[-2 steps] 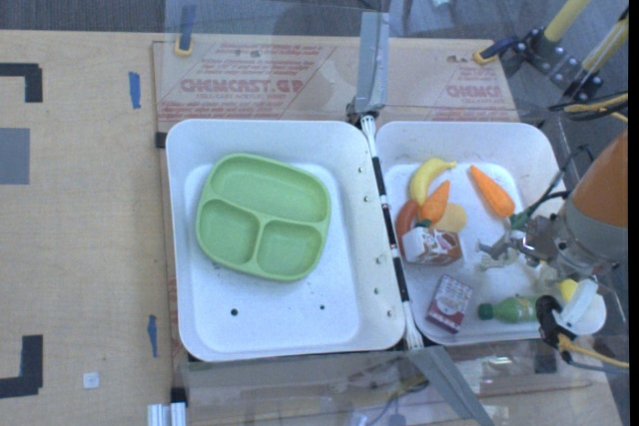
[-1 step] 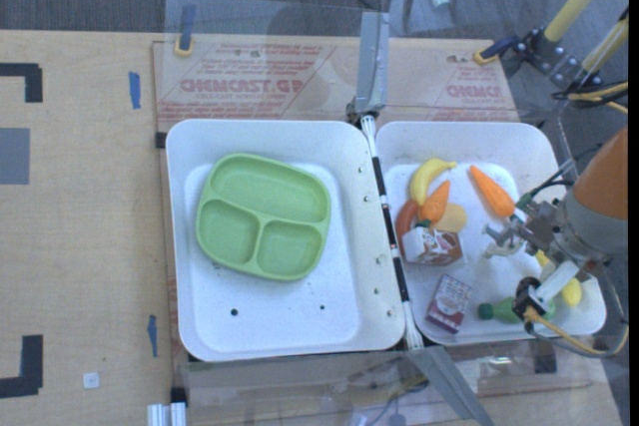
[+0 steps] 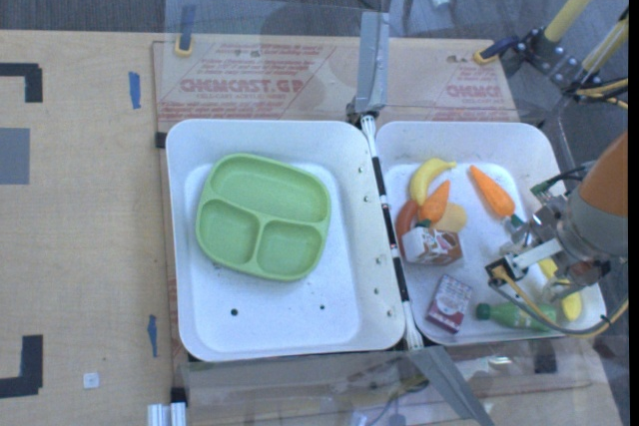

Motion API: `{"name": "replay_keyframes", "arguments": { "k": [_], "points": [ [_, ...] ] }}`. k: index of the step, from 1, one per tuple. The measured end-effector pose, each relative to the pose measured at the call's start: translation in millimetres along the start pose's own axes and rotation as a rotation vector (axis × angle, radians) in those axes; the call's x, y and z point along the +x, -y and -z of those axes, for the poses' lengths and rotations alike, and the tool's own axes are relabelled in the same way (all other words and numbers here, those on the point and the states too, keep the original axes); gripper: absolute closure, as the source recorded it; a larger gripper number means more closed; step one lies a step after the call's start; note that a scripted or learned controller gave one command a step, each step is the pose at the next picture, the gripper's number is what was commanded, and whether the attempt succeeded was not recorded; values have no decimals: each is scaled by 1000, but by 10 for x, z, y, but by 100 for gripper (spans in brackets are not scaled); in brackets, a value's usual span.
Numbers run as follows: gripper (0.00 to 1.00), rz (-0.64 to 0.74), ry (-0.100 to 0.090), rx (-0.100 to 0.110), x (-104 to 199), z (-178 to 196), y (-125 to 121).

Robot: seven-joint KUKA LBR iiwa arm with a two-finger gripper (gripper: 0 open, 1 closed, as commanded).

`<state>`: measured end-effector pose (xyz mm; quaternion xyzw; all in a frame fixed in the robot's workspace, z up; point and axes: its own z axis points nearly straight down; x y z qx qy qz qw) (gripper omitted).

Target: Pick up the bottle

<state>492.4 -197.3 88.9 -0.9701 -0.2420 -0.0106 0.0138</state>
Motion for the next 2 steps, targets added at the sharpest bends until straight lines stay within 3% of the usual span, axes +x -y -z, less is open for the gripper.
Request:
{"name": "replay_keyframes", "arguments": {
  "k": [1, 2],
  "points": [
    [0, -157, 34, -16, -160, 693, -21],
    [0, -69, 13, -60, 100, 129, 329]
  ]
}}
